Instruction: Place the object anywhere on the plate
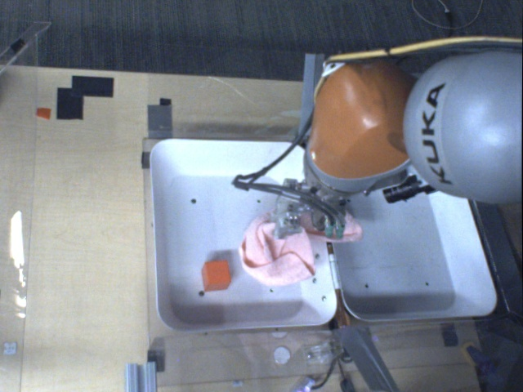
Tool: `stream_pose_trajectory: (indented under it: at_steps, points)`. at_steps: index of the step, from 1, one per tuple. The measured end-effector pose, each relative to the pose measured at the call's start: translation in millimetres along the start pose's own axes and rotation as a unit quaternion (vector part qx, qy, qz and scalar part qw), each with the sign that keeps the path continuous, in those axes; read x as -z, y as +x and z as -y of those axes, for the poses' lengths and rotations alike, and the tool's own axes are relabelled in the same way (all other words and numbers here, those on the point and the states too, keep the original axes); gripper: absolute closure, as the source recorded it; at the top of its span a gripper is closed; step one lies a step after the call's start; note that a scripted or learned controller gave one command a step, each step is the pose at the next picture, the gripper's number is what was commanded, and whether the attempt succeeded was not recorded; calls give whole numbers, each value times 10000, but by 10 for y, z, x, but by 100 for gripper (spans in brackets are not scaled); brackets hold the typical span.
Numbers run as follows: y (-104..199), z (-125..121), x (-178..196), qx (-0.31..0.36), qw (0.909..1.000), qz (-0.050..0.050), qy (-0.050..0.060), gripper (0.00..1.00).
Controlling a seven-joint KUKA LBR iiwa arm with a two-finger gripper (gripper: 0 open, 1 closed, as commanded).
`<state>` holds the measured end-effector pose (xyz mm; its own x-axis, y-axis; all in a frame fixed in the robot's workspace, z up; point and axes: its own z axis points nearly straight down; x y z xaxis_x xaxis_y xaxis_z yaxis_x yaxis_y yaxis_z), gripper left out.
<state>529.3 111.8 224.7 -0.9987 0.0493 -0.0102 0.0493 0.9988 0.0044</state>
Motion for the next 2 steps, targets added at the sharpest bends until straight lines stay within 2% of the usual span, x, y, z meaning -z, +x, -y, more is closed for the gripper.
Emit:
stream_pose_trajectory:
  at_steps: [1, 2]
  points:
    - [261, -437, 13, 253, 9997, -10, 0, 100]
    - [260, -436, 14, 250, 9997, -9, -1, 0]
